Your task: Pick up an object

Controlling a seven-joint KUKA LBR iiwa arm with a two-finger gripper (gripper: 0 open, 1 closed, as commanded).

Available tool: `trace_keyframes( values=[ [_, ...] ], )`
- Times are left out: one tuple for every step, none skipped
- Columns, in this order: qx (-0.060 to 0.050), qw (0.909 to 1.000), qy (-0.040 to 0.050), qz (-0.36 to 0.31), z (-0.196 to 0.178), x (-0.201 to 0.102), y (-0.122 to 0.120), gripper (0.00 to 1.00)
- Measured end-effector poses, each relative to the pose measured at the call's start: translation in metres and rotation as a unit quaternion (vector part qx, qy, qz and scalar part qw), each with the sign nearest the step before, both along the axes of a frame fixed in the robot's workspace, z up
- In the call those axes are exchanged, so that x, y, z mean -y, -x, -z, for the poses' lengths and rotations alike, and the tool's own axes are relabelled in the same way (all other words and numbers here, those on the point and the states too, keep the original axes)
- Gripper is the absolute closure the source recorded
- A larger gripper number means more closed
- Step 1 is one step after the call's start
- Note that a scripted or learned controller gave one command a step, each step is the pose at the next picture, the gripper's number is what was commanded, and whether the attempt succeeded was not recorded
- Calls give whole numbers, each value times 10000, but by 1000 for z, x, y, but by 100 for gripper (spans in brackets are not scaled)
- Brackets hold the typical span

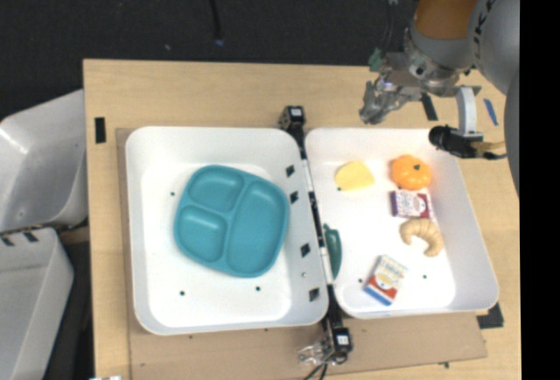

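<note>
The task names no particular object, and the candidates all lie in the right bin [468, 256]: a yellow piece [354, 176] nearest the far left part, a small orange pumpkin [411, 172] just to its right, a purple packet [411, 204] below the pumpkin, a croissant [423, 235] touching or nearly touching that packet's lower edge, and a small red-and-white carton [386, 278] lying apart near the front. A teal thing [332, 250] rests against the divider between the bins. In the left bin [144, 282] a teal divided plate [232, 219] sits near the middle.

The gripper [378, 108] hangs above the bare desk [219, 89] just beyond the far rim of the right bin, over none of the objects. Whether its fingers are apart or together I cannot tell; they show as a dark blurred cluster, and nothing is visible between them.

I judge the step to be the approach, with no grasp yet made. The next move calls for carrying the gripper forward over the rim and down onto one piece. The yellow piece is nearest and stands clear of its neighbours, so it looks the easiest; the packet and croissant lie close enough that fingers could catch both
</note>
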State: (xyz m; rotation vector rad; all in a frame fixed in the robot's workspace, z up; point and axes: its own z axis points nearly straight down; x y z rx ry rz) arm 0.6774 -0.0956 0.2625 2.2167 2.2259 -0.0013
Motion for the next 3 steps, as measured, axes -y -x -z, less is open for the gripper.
trace_keyframes(
  values=[
    [-6,10000,-5,-6,10,-50,15,100],
    [2,10000,-9,-12,5,-103,27,100],
    [13,10000,-10,-15,2,-162,24,100]
  ],
)
